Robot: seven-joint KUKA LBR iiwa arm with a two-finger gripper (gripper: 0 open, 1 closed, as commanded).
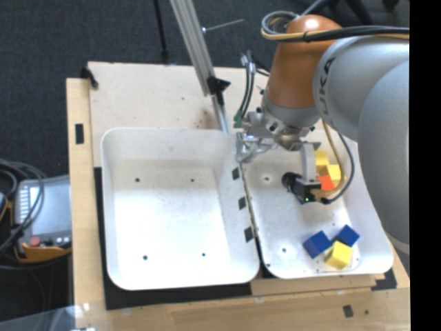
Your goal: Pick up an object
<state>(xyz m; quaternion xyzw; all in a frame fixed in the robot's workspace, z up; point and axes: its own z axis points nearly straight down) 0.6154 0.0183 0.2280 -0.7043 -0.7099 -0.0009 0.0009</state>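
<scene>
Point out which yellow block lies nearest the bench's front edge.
The yellow block beside the two blue blocks, in the right bin. The other yellow block sits farther back, under the arm.

It looks like a lab: a robot arm [358, 109], white bins [172, 192] on a bench [138, 95], wires [10, 178] on dark carpet [69, 19].

High slanted view over both bins [172, 205]

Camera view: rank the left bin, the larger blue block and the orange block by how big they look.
1. Left bin, by far the largest.
2. Larger blue block.
3. Orange block, though the arm partly hides it, so this is unsure.
</scene>
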